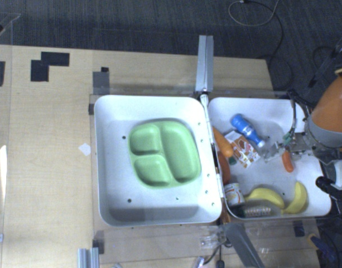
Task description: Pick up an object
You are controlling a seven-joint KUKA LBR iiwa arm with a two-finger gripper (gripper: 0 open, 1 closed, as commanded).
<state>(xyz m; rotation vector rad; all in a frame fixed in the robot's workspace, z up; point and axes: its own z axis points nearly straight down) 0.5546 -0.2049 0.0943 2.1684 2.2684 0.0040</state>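
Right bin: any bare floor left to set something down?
Right bin: bare along its far wall, above the blue bottle, and mid-floor between snack packet and bananas. Crowded along the left wall and near edge. Left bin: bare around the green tray.

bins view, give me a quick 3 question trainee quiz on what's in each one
1. True or false: the green three-compartment plastic tray lies in the left white bin.
2. Which lies nearest the right white bin's front wall? A) blue plastic bottle B) yellow bananas C) small orange carrot
3. Fill in: the gripper sits over the ___ bin.

Key: 1 true; 2 B; 3 right.
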